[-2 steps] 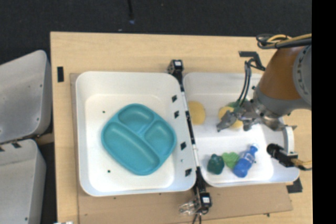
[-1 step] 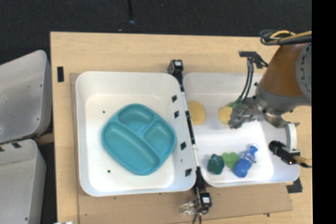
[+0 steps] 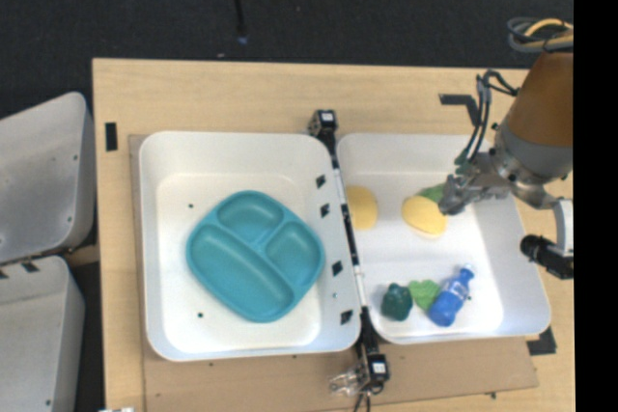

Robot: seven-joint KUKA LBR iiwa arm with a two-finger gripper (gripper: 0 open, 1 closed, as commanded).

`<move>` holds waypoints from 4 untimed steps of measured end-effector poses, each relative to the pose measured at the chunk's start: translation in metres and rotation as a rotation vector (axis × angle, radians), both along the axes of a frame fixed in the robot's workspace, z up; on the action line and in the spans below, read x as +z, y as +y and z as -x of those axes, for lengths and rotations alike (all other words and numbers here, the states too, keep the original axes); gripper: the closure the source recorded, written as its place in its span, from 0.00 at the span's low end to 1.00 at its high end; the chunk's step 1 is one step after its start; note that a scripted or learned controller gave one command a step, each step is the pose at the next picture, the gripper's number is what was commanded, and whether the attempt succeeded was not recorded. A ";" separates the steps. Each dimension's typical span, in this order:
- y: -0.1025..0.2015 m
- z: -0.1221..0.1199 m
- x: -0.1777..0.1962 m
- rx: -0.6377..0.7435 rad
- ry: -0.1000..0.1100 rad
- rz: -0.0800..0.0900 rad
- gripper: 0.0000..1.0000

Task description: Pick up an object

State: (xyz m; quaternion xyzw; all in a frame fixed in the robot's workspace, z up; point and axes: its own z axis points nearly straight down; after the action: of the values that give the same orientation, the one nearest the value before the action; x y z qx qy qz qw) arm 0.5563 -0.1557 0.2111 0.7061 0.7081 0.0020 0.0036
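The right bin [image 3: 502,304] holds a yellow lemon-shaped object [image 3: 424,215] near its middle and a pale yellow round object [image 3: 360,206] by its left wall. Along the front of that bin lie a dark green object [image 3: 396,301], a light green object [image 3: 423,292] and a blue bottle [image 3: 450,296]. My gripper [image 3: 456,195] reaches in from the right and sits low at the right edge of the lemon-shaped object, touching or just above it. A teal divided plate [image 3: 253,253] lies in the left bin [image 3: 164,198].
The arm's orange band [image 3: 543,101] and grey wrist hang over the right bin's far right side. A divider with black clips [image 3: 340,227] separates the two bins. Cables [image 3: 480,116] trail by the wrist. The wooden bench [image 3: 212,92] surrounds both bins.
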 end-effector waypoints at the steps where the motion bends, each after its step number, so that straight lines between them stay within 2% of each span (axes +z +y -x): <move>1: -0.001 -0.002 0.044 -0.001 0.001 0.000 1.00; 3: 0.093 -0.031 0.053 0.004 0.005 -0.003 1.00; 4: 0.153 -0.029 0.048 0.004 0.007 -0.003 1.00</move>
State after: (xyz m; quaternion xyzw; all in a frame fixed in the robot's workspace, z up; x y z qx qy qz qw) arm 0.5852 -0.0027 0.2594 0.7046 0.7096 0.0006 -0.0001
